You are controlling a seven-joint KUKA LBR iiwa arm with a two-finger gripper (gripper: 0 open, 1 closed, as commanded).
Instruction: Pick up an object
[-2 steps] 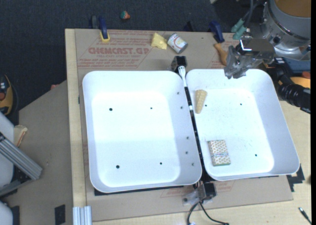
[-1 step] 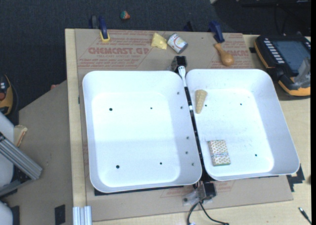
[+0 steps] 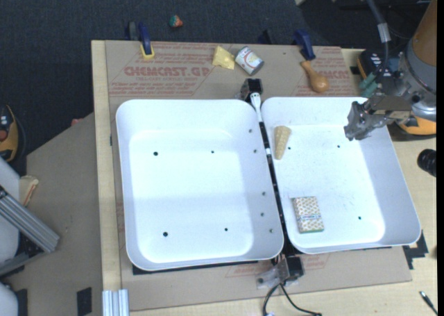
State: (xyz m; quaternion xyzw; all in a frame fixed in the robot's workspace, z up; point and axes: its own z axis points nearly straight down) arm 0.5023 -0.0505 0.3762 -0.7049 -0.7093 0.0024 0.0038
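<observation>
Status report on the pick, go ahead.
End effector over right bin, upper right corner, nothing seen in it. Cone and box lie in that bin, untouched. Nothing between them.

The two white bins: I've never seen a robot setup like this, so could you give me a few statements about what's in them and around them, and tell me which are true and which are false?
1. The right bin holds a tan cone-shaped object and a small patterned box. True.
2. The cone-shaped object lies in the left bin. False: it lies in the right bin, near the divide between the two.
3. The gripper hangs over the right bin's upper right part. True.
4. The patterned box is between the gripper's fingers. False: it lies on the bin floor near the front edge, well apart from the gripper.
5. A yellow wedge sits on the board behind the bins. True.
</observation>
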